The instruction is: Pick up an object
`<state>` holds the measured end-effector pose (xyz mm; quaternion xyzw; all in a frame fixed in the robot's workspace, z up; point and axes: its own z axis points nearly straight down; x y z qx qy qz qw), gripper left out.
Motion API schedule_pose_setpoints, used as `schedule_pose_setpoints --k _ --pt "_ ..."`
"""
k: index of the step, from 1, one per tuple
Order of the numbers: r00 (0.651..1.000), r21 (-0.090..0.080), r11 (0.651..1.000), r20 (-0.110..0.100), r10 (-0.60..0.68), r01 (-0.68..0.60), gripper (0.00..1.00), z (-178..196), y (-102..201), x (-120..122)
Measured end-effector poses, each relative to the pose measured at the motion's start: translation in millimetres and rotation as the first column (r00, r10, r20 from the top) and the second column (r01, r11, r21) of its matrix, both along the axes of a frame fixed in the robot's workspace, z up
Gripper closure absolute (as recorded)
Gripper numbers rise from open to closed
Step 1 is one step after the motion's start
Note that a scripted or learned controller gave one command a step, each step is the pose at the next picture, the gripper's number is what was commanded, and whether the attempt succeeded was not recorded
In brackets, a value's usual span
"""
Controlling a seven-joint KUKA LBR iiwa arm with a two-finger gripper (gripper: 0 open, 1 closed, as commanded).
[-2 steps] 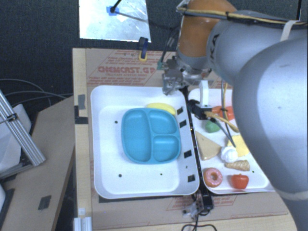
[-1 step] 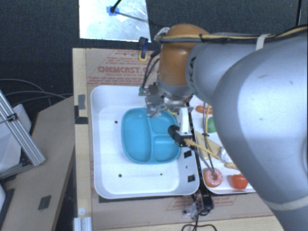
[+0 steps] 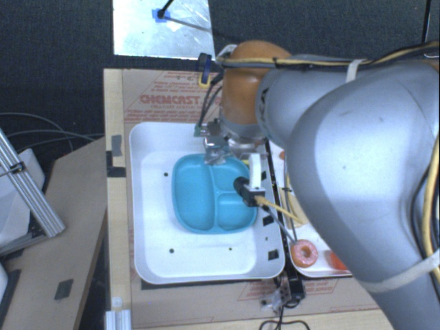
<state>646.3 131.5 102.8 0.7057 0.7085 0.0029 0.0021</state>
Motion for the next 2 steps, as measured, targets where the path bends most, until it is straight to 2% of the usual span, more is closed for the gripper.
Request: schedule_pose_setpoints --k 1,2 --pt "1.0 0.0 1.0 0.003 -0.001 0.001 1.0 -4.8 -4.0 -38.5" --pt "1.0 -0.003 1.0 0.008 -0.008 0.008 1.0 89.3 -71.1 11.3"
